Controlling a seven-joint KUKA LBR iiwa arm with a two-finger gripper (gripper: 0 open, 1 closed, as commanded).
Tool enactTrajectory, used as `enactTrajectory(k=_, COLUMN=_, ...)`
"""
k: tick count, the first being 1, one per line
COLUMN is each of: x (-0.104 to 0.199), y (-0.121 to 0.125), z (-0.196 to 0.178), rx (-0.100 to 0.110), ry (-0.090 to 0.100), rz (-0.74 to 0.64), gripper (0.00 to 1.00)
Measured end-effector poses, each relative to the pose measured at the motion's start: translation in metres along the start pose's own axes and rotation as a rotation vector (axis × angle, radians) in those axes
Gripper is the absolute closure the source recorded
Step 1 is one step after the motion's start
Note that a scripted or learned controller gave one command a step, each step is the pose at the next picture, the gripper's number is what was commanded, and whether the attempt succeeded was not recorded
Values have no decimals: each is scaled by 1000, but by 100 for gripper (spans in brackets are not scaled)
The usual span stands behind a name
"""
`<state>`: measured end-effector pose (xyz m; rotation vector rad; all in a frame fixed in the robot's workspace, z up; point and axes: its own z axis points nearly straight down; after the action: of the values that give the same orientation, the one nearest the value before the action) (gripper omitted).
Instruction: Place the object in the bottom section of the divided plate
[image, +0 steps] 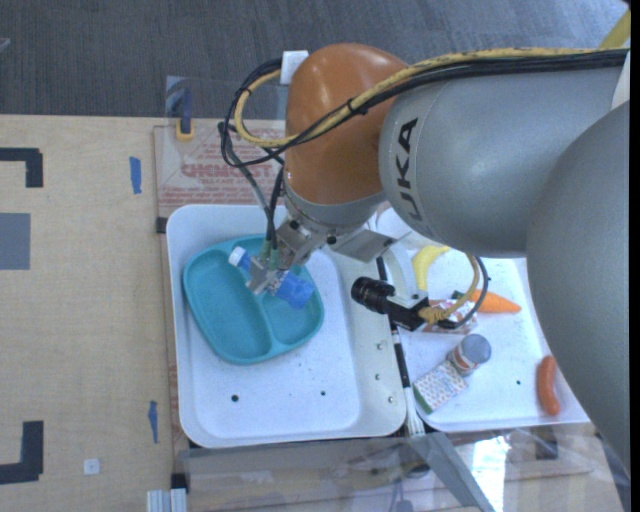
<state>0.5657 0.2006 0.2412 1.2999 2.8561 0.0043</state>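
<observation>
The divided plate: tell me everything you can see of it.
The divided plate is teal and looks like smooth plastic, rounded at the corners, with a raised rim and a ridge splitting it into sections. It lies flat and skewed in the left white bin, toward that bin's upper half. A blue object sits on its right side, and a small white-capped piece lies at its upper edge. The gripper hangs just over the plate beside the blue object, hiding part of the rim.

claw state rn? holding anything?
Claw: over the teal divided plate, at a blue object; open or shut cannot be told.
</observation>
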Motion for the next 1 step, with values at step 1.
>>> enactTrajectory(k=1, x=-11, y=38, z=51, rx=1, ry=1, rz=93, gripper=100)
